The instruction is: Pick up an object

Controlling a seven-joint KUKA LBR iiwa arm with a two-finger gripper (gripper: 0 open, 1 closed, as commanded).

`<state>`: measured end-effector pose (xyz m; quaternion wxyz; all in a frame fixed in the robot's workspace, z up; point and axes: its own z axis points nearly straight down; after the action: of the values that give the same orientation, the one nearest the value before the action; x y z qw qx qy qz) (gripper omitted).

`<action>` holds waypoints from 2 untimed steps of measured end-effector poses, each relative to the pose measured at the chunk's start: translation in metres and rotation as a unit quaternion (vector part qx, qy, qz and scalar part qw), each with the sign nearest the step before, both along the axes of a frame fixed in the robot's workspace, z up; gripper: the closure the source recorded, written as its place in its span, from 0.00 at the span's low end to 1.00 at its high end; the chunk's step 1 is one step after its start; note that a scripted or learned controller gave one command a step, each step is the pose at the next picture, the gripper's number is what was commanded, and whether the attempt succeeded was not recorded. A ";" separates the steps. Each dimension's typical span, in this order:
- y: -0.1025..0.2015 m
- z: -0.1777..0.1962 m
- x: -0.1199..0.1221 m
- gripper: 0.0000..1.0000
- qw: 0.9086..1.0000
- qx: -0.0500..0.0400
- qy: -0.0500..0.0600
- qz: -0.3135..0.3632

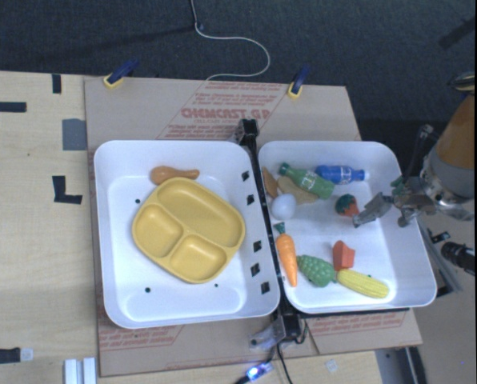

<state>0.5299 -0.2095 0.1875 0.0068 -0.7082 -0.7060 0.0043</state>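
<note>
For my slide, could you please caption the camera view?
Gripper over the right bin of toy food; yellow tray in left bin.

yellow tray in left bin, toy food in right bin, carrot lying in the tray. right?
Not quite. The carrot isn't in the yellow tray: the camera view shows it in the right bin, by its left wall, next to the green toy. The tray is in the left bin and the toy food in the right bin, as you said.
</note>
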 end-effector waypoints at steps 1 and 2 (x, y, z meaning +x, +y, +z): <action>0.000 0.008 0.003 0.00 1.000 -0.002 -0.007 0.002; 0.003 -0.057 0.003 0.00 1.000 -0.001 -0.004 0.002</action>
<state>0.5331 -0.2064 0.1308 0.0033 -0.7066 -0.7076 0.0022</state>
